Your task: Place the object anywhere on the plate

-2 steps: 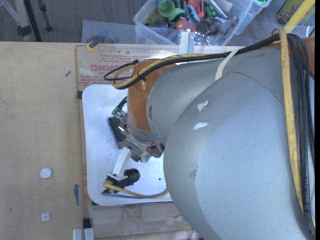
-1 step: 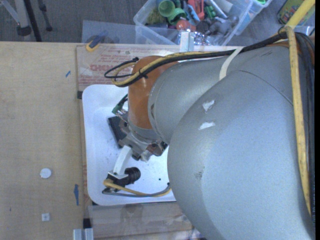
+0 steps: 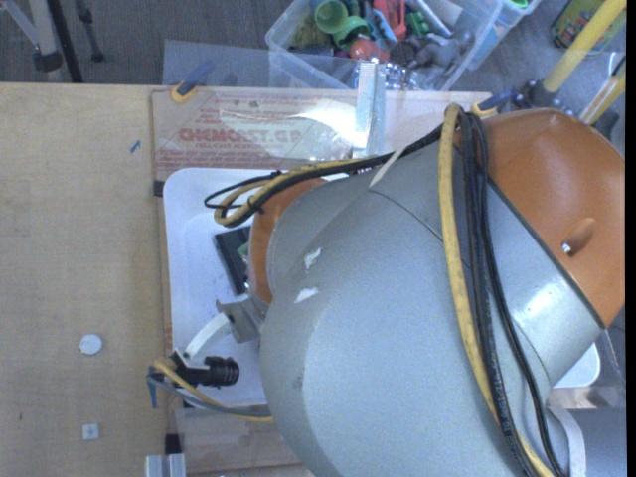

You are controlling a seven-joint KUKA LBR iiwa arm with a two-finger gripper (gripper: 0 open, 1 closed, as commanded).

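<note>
The big grey robot arm [image 3: 397, 346], with an orange shell at 2 o'clock and black and yellow cables running along it, reaches in from 3 o'clock and covers the middle and right of the view. Its wrist end points toward 8 o'clock over a shallow white plastic bin [image 3: 184, 266], and the gripper [image 3: 241, 318] sits low over the bin floor there. The arm hides so much of it that I cannot tell whether it is open or closed, or whether it grips anything. Just beside the wrist's orange band, at about 9 o'clock, a dark flat thing with a green patch [image 3: 234, 251] lies on the bin floor. Whether this is the task's thing cannot be told, and the plate is hidden. The bin rests on a pale wooden bench top [image 3: 79, 217], which bears a small white round disc [image 3: 90, 344] at 8 o'clock. Beyond the bin, at 12 o'clock, lies a brown board with red lettering [image 3: 258, 132], and past it stands a clear plastic tub of bright toys [image 3: 397, 18].
</note>
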